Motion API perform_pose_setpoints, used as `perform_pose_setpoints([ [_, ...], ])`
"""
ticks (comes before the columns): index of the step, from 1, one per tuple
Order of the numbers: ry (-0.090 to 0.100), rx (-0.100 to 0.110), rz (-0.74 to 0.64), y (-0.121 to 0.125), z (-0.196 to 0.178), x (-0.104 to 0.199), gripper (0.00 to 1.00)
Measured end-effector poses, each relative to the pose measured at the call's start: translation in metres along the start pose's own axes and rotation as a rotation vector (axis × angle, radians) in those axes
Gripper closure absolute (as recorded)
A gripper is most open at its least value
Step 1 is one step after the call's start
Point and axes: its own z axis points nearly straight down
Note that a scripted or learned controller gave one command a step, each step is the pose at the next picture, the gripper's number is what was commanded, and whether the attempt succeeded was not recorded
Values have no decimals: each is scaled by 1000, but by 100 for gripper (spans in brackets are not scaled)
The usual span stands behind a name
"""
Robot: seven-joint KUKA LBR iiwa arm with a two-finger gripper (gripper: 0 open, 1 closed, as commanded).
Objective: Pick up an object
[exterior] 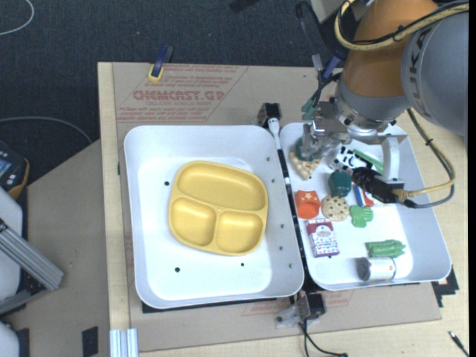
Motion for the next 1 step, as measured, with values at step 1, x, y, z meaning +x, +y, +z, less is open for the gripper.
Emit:
perform_pose_setpoints([
  [1,1,9,2,-10,19,0,100],
])
